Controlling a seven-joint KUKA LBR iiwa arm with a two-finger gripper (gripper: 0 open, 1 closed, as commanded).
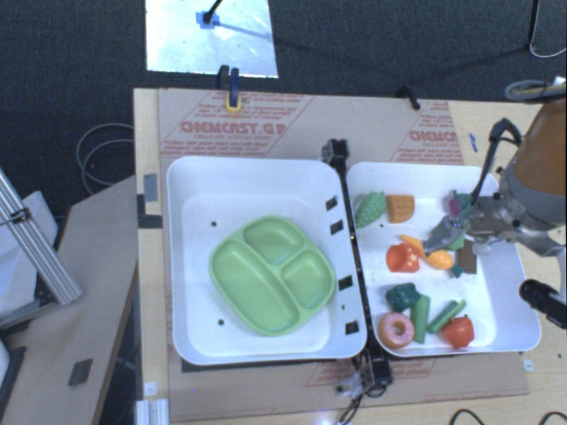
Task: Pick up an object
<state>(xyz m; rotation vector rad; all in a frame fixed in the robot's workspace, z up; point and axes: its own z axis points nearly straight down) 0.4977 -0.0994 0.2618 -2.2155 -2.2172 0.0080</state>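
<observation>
Arm: my grey arm [532, 204] reaches in from the right, over the right bin.
Pincer: my gripper [446, 235] hangs low in the middle of the right bin [509, 308], just above the toy food.
Pincer state: I cannot tell whether it is released or clenched; nothing shows between its tips.
Nearest items: an orange piece [439, 258] lies just under the tips; a red tomato [403, 258] sits just left of it.
Far side of right bin: green leafy piece [370, 208] beside an orange block [400, 207].
Near side of right bin: dark green broccoli [402, 296], green pods [421, 312], pink donut [396, 328], red pepper [458, 330].
Left bin [204, 184]: holds a green sectioned plate [271, 275].
</observation>
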